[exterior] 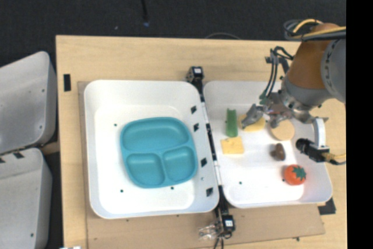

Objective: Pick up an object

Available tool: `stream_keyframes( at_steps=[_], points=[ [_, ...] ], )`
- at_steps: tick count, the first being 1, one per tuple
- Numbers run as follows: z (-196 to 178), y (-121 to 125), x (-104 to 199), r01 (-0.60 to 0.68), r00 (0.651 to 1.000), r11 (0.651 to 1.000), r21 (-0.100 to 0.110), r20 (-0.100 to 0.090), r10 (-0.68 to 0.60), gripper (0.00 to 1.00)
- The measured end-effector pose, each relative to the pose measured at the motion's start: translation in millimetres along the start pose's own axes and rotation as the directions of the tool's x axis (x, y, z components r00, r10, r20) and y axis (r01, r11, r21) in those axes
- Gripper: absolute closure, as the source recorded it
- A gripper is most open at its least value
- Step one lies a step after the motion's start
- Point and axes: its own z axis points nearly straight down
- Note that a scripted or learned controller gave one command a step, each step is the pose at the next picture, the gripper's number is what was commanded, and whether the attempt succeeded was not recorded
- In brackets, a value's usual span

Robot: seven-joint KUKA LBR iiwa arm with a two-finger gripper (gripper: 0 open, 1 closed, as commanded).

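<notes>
Dark floor surrounds a wooden bench (pixel 145 58) on which two white bins are set side by side. Within the right bin (pixel 256 192), a yellow block (pixel 233 146) is seen near the middle, taken as the landmark. Just above it a green piece (pixel 232 122) stands upright. To its right lie a brown lump (pixel 278 151) and, farther and lower, a red tomato (pixel 295 175). Up and to its right the gripper (pixel 262 116) is lowered over a tan disc (pixel 282 130); whether its fingers are spread or pressed together cannot be told. Well to the block's left, a teal divided tray (pixel 157 151) is held in the left bin (pixel 105 195).
</notes>
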Motion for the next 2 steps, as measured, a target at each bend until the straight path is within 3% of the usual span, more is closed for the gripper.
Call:
stream_keyframes(
  at_steps=[1, 2],
  points=[
    [-15.1, 2.1, -1.8, -0.004, 1.0, 1.0, -0.009, 0.002, 0.004, 1.0],
    [-59.5, 4.4, -7.7, -0.004, 1.0, 1.0, -0.009, 0.001, 0.004, 1.0]
  ],
)
